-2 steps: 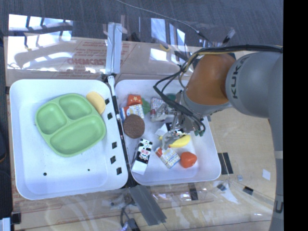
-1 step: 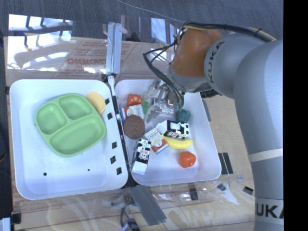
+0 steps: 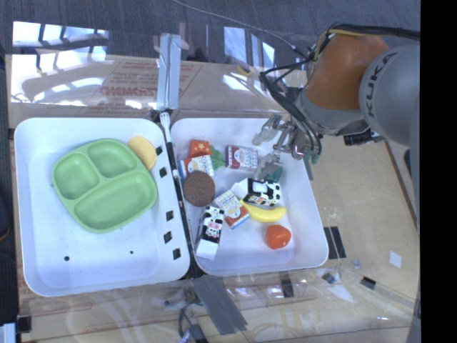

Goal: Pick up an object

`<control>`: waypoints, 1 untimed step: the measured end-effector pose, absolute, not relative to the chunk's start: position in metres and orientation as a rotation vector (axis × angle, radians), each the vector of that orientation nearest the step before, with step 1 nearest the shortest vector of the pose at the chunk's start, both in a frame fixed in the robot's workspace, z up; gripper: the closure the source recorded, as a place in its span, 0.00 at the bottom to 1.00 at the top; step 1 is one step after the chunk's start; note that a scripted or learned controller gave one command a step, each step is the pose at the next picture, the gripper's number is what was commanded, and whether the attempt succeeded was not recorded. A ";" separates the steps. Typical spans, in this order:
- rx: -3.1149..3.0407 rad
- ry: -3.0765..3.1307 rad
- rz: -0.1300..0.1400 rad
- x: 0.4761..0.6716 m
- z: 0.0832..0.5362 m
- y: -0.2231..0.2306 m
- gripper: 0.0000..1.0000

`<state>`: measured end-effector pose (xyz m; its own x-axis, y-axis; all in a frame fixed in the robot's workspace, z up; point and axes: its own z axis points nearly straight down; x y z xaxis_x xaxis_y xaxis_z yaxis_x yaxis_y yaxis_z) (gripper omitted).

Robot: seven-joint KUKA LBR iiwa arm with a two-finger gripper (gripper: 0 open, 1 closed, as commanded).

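The gripper (image 3: 273,164) is hovering over the right bin (image 3: 314,224), above the cow-print carton (image 3: 263,191). I cannot tell its grip; nothing is lifted, so picking remains.

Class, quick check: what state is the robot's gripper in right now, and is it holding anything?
Gripper: state cannot be told; it hangs over the right bin, above the cow-patterned carton, with nothing visibly held.

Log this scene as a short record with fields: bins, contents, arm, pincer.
left bin: green divided plate, yellow piece at its upper right edge
right bin: banana, red tomato-like piece, brown round disc, several small cartons
arm: reaching in from the right
pincer: low over right bin's upper right part, just above the cow-patterned carton
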<state>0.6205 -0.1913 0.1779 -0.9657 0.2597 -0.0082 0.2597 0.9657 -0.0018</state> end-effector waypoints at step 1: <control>0.404 3.118 -0.003 0.595 0.092 -0.113 0.00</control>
